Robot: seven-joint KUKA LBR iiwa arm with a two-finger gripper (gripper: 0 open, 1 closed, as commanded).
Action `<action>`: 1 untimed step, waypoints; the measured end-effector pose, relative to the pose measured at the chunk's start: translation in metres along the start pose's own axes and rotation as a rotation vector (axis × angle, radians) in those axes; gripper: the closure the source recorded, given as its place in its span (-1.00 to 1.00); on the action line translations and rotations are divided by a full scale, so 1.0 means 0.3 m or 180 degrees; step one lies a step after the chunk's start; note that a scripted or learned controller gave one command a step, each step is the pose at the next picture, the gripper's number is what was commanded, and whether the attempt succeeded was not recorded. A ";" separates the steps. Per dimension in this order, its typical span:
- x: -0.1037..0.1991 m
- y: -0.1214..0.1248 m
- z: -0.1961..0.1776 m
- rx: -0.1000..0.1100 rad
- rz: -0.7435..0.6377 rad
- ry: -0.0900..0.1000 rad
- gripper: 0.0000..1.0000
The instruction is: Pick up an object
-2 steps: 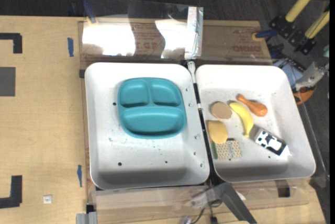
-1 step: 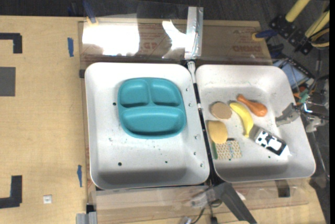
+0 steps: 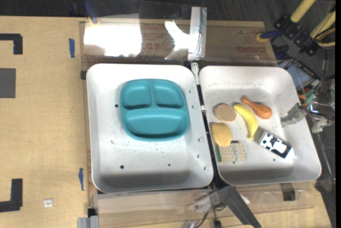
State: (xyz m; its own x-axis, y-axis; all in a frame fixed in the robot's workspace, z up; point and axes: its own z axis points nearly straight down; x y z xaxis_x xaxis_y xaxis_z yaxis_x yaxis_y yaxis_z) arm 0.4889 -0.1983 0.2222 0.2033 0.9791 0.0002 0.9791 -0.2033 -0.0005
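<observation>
While poised at the right bin's (image 3: 298,88) rim, fingers (image 3: 308,111) low, grip state unclear, banana (image 3: 246,118) nearby.

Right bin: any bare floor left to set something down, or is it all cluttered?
Right bin: bare along the far wall, above the carrot and banana, and at the near right corner past the black-and-white block. Crowded in the left-centre. Left bin: free strips around the teal tray.
</observation>
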 end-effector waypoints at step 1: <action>0.084 -0.054 0.354 0.0016 -0.0594 0.0005 -1.00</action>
State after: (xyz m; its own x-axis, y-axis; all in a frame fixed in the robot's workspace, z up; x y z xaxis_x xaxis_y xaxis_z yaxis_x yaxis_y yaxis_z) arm 0.4780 -0.1703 0.1159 0.0182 0.9998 0.0022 0.9998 -0.0182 -0.0053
